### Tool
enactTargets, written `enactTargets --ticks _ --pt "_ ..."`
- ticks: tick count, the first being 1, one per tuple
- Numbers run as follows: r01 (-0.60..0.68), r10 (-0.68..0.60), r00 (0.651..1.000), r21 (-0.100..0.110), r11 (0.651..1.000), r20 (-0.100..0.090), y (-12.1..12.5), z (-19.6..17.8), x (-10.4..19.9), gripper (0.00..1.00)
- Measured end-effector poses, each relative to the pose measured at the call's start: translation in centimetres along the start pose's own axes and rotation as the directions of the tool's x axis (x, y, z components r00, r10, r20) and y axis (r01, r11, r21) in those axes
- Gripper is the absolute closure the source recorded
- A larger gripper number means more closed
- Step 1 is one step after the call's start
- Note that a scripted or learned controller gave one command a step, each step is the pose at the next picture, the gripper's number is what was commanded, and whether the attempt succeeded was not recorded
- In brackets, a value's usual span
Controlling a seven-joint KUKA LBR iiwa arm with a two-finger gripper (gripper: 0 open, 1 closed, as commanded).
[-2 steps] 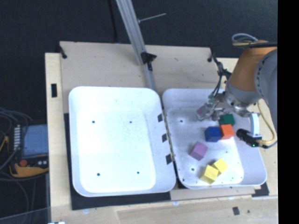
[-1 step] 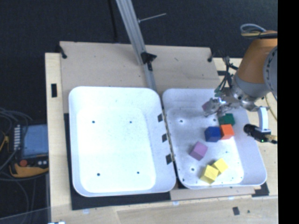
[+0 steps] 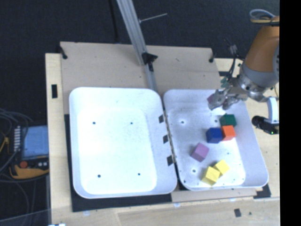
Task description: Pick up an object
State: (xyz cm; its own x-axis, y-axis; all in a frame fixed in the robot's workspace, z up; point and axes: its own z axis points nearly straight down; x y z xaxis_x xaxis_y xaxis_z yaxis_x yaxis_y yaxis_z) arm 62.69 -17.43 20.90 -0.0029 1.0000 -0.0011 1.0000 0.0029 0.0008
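Inside the right bin (image 3: 188,108) lie six coloured blocks (image 3: 214,135).

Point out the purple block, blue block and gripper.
purple block (image 3: 200,151), camera view, top face.
blue block (image 3: 214,135), camera view, top face.
gripper (image 3: 217,101), camera view, between its fingertips.

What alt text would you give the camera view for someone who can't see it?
The gripper hovers over the right bin, above green, orange, blue, purple and two yellow blocks.
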Motion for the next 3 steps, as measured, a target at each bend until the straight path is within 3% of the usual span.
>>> enactTargets --ticks 1,3 --pt "0.002 -0.002 1.000 -0.005 1.000 0.001 0.1 -5.4 -0.2 1.00" --pt "0.003 -0.003 1.000 0.002 1.000 -0.002 -1.5 -5.5 9.4 1.00"
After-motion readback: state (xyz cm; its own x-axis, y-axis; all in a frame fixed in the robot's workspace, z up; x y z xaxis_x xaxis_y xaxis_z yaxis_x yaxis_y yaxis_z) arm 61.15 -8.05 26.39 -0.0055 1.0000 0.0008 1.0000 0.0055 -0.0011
